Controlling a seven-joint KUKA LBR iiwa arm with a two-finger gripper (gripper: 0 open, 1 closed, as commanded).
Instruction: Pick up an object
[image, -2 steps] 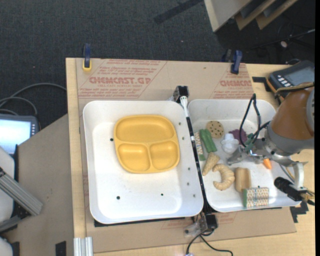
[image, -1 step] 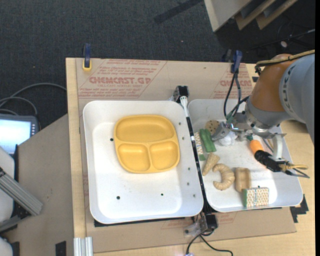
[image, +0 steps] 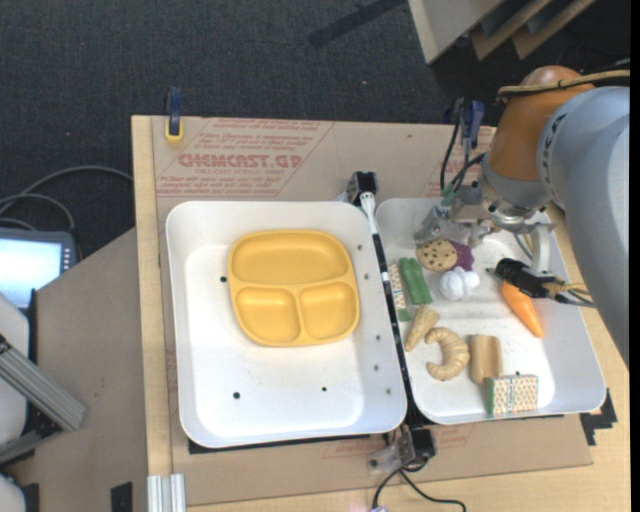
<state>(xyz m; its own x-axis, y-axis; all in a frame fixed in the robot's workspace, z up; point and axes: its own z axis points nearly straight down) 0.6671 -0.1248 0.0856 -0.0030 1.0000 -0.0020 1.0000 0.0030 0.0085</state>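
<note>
the step in hand looks like the approach to a pick. the gripper (image: 463, 224) hangs low over the far end of the right bin (image: 588, 372), just above the cookie (image: 433, 256) and a purple piece (image: 463, 256). nothing can be seen held, and i cannot tell whether the gripper is spread or closed, since the wrist hides it. the likeliest target is the cookie or the purple piece, both lying in the right bin's far part, touching or nearly so.

the next move, as i judge it, calls for a short straight drop onto one item. they are crowded, so a closing grip may nudge a neighbour or catch two things.

the right bin also holds a white lump (image: 460, 285) just beside the cookie, a green piece (image: 414, 281) by the left wall, a carrot (image: 523, 309), a pale piece (image: 419, 325), a croissant (image: 449, 353), a brown roll (image: 485, 358) and a small box (image: 515, 394) at the near end.

the left bin (image: 192, 300) holds a yellow tray (image: 293, 285) with three bare wells. both bins sit on the table (image: 250, 160).
</note>
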